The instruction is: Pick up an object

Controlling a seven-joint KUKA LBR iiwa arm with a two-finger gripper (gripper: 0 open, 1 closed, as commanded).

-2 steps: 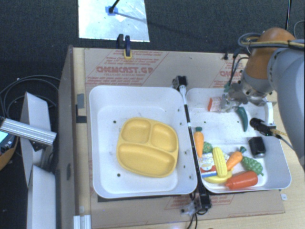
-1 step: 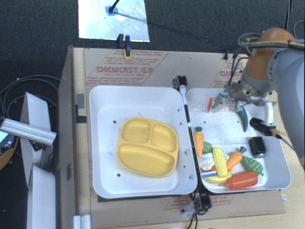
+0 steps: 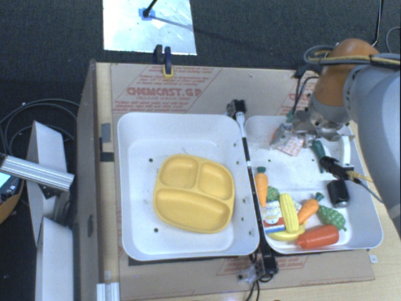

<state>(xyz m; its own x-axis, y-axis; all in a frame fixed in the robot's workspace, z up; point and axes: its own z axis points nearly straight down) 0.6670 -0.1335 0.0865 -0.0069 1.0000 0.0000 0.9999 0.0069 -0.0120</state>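
The end effector [image 3: 294, 134] hangs over a pale packet [image 3: 290, 146] at the right bin's [image 3: 301, 177] far end; spread or pinched, I cannot tell. Looks like the approach; next, lower and close squarely.

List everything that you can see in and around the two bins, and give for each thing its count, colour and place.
bins: two, white, side by side on the bench
divided tray: one, yellow, middle of the left bin
toy carrots: two, orange, right bin; one by the middle wall, the other in the front pile
corn cob: one, yellow, right bin, front pile
long red toy: one, red, right bin, front edge
packet: one, pale with red print, right bin, far end
cardboard sheet: one, brown with red lettering, under the bins
arm: one, grey with an orange band, from the right
gripper: one, over the packet
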